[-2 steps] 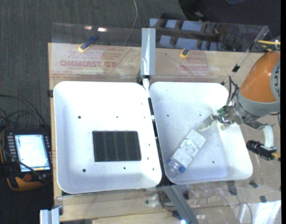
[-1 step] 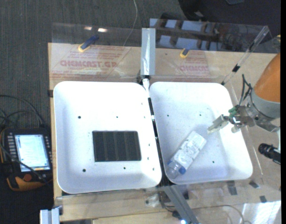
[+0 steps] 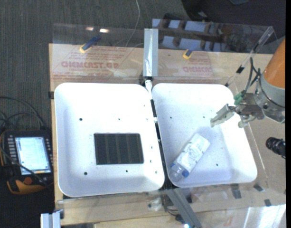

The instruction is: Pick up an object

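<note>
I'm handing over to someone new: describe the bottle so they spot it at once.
Find the two white bins side by side and take the right bin, under the end effector. Near its front left corner lies a clear plastic water bottle on its side, blue cap toward the front. The only other object, a dark ribbed rectangular pad, lies flat in the left bin.

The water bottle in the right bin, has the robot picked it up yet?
Not yet. The water bottle lies on the right bin floor, untouched. The gripper hangs open above the bin, up and right of it. Reaching down, gripping and lifting remain.
</note>
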`<state>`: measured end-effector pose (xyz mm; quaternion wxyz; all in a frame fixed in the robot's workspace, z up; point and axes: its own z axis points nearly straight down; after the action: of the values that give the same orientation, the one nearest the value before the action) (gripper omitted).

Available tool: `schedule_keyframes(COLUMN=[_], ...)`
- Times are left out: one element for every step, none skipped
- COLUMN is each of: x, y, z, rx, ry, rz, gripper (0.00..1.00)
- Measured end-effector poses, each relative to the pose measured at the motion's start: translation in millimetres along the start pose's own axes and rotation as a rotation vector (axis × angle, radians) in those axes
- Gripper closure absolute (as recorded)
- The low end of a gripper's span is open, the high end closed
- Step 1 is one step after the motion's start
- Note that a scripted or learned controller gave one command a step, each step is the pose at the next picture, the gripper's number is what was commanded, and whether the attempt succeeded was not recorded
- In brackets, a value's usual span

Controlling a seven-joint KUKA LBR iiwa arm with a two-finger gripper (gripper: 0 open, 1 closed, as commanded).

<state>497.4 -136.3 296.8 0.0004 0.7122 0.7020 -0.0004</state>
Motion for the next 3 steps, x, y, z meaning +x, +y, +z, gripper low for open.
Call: schedule_keyframes(x=[-12.5,0.1,-7.0], y=[-13.0,-12.1,-13.5], z=[91.5,30.8,110.6], rx=[0.003,0.001,0.005], ry=[0.002,-0.001,0.001], rz=[0.061,0.264,0.351], gripper=[0.00,0.00,0.00])
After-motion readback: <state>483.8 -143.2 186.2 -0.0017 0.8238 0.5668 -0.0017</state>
